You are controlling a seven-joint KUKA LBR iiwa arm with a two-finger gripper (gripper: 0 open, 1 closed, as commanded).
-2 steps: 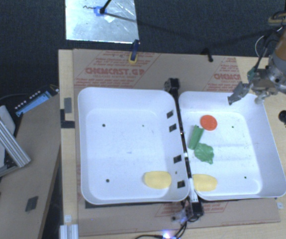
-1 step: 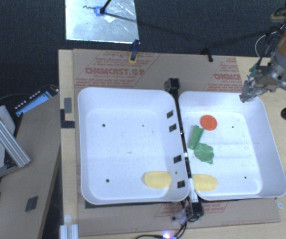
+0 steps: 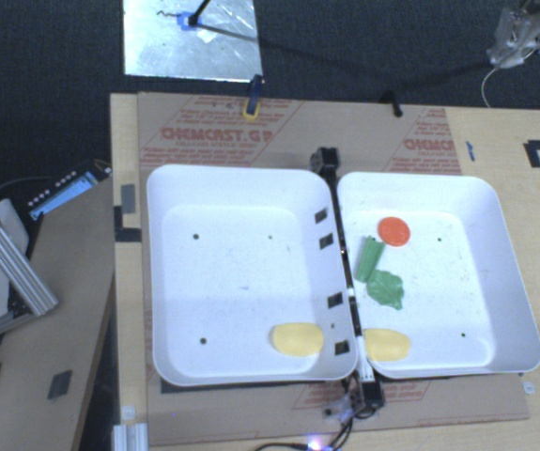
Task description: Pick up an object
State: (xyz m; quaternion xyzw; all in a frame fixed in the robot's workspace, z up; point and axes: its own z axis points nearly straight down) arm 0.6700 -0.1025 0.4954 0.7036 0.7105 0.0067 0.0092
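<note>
Claw (image 3: 525,36) blurred at top-right corner — cut off, well above bins (image 3: 251,195)

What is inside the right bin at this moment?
The right bin holds an orange disc, two green pieces and a yellow object at its near left corner.

A tan tabletop (image 3: 63,327) carries a printed cardboard sheet (image 3: 288,130). Two shallow white bins lie side by side on that sheet, the left bin (image 3: 232,205) and the right bin (image 3: 457,200), their inner rims touching, both well below and left of the jaws (image 3: 523,36).
</note>
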